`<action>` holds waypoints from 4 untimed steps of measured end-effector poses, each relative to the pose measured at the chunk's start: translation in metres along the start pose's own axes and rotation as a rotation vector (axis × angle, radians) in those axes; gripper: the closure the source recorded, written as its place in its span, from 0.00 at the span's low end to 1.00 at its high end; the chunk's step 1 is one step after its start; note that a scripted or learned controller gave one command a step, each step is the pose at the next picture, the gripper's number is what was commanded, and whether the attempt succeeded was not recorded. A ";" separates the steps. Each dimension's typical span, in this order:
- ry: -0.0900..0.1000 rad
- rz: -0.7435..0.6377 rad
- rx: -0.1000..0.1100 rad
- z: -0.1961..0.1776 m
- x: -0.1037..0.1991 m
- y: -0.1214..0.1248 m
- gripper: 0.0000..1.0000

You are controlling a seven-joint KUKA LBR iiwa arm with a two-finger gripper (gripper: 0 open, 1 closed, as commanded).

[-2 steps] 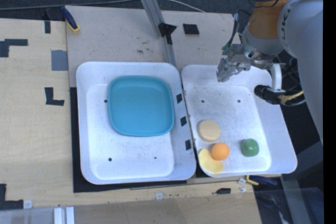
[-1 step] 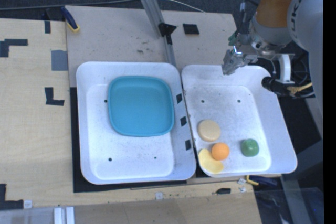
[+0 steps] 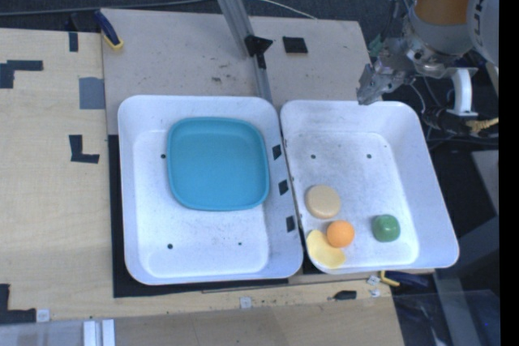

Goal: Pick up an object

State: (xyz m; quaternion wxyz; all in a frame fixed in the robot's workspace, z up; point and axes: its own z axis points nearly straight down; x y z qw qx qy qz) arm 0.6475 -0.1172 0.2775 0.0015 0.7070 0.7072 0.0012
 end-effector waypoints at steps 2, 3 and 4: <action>0.001 -0.004 0.005 0.031 0.092 -0.036 1.00; 0.002 -0.005 0.004 0.025 0.144 -0.048 1.00; 0.001 -0.004 0.004 0.025 0.190 -0.063 1.00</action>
